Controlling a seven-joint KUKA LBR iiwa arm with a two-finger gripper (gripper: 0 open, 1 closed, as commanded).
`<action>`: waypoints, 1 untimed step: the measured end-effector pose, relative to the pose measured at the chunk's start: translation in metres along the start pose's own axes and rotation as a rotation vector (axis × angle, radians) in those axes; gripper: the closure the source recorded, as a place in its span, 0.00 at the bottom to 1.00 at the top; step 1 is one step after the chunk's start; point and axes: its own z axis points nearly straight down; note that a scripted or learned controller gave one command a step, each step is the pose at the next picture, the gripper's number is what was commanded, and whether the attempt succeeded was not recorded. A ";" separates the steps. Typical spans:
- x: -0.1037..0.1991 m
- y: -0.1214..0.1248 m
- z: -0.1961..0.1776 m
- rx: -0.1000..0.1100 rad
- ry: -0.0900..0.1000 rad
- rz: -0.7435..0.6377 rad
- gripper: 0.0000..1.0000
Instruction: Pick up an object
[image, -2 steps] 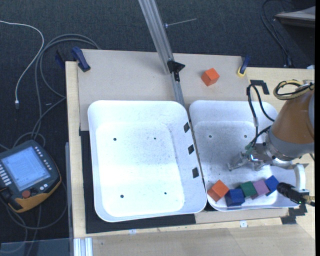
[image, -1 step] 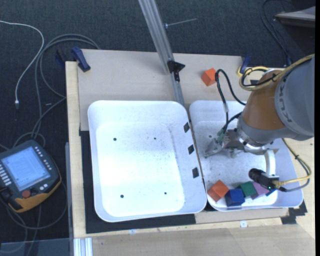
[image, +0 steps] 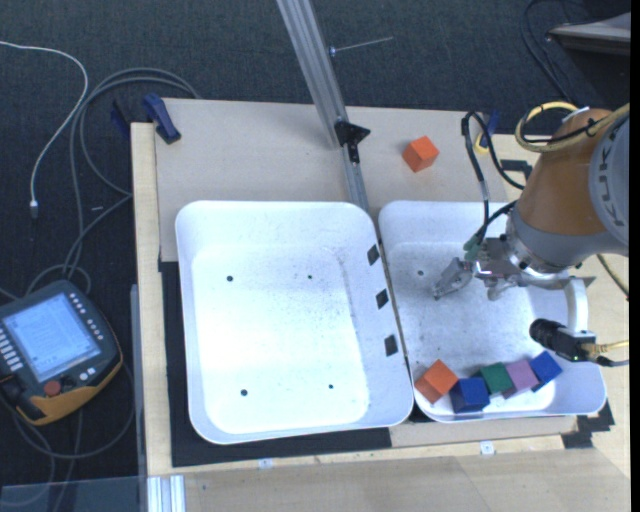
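Grey arm (image: 560, 215) low over right bin (image: 430, 225)

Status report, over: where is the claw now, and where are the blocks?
Claw over right bin, nothing visible between fingers. Blocks clustered at bin's near edge, apart from claw. One orange block outside on bench. Path clear.

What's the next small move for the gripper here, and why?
Probably shift the gripper toward the near edge of the right bin, then descend. It sits over bare floor mid-bin, while the orange cube, blue cube, green cube and purple cube cluster along that edge.
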 end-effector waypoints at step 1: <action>-0.032 0.056 -0.072 -0.005 -0.003 -0.003 0.00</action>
